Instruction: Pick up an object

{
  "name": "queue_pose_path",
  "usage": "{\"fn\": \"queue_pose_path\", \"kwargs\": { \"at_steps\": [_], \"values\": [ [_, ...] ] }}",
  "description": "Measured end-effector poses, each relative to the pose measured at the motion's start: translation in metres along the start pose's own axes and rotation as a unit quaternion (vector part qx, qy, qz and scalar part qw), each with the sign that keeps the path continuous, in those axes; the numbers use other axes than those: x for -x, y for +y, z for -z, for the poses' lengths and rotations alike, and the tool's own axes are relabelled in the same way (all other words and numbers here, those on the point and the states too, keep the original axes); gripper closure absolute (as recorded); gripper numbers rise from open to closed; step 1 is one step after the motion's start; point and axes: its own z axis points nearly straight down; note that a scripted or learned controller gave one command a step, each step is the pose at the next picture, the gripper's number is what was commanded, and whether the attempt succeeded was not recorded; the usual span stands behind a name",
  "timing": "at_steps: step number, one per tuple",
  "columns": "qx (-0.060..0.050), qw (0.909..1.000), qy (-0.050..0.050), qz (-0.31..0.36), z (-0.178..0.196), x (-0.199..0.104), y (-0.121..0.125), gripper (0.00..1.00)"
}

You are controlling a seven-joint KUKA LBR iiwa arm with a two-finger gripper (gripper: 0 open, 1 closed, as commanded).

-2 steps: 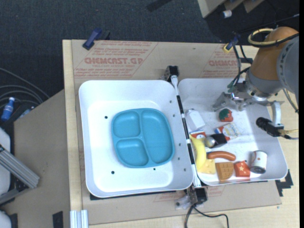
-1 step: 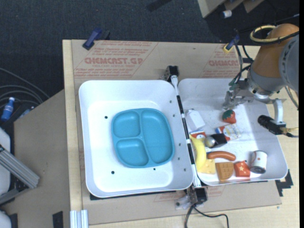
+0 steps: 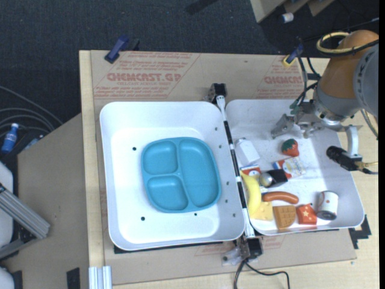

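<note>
Item: strawberry-like red piece [image 3: 290,147], right bin [image 3: 355,205], upper middle, apart from the other toys. My pick target.

Gripper [image 3: 296,129]: just above that piece; fingers spread, nothing between them.

Nearby: white block [image 3: 247,152] to its left; banana [image 3: 253,192], sausage [image 3: 280,197] and orange cracker [image 3: 284,216] crowded lower down.

Left bin [image 3: 120,137]: blue divided tray [image 3: 180,174].

Handling note: I'd centre over the red piece, descend straight, close only once straddling it.
</note>
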Motion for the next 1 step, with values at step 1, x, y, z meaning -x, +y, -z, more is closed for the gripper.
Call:
{"fn": "queue_pose_path", "kwargs": {
  "at_steps": [1],
  "values": [
    [0.000,1.0000,0.000,0.001,-0.0103,-0.0141,0.0298,0.00]
  ]
}}
